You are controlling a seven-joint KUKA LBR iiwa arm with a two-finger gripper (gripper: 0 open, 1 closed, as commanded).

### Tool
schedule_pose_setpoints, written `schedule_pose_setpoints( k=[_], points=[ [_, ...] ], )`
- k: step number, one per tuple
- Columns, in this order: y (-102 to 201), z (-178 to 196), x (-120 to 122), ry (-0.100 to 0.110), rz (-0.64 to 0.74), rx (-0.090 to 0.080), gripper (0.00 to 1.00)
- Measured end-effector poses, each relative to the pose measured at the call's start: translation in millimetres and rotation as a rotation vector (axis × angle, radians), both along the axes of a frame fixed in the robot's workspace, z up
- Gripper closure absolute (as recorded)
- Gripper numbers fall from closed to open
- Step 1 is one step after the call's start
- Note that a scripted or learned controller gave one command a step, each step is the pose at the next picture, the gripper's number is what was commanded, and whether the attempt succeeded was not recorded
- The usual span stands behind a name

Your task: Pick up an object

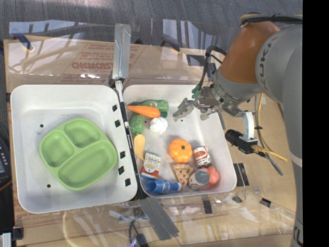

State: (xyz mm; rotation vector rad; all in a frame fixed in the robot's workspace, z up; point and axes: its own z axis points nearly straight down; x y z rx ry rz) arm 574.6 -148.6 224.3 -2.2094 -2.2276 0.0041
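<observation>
Nearest the camera, one blue bottle [162, 187] lies on its side against the near wall of the right bin [226, 138]. Two white bins sit side by side on the desk [277, 189].

The left bin [25, 138] holds one green plate [78, 153] with three compartments.

The right bin holds twelve loose objects, one of each:
- near row: the blue bottle, a pizza slice [181, 174], a grey-topped can [199, 177] and a red round object [213, 175], packed close together;
- middle: a small carton [151, 163], an orange pumpkin [180, 150], a red-and-white can [202, 156] and a yellow object [139, 145] at the left wall;
- far end: a carrot [144, 110] lying against a green vegetable [158, 105], a white bulb [158, 125] and a green pepper [136, 123].

The hand [193, 112] hangs over the far right part of the right bin, fingers spread, with nothing between them. The white bulb and carrot lie to its left; the pumpkin lies nearer the camera. Every object rests in the bin, none lifted.
</observation>
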Motion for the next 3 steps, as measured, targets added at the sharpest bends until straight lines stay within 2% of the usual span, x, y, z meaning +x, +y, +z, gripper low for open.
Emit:
schedule_pose_setpoints(
  k=[1,2,3],
  points=[
    [10.5,-118.0,-57.0,-0.006,0.078,-0.001,0.00],
    [22.3,-132.5,0.0,-0.004,0.231,0.000,0.00],
    [103.8,-31.1,-37.1,-0.006,0.323,0.000,0.00]
  ],
)
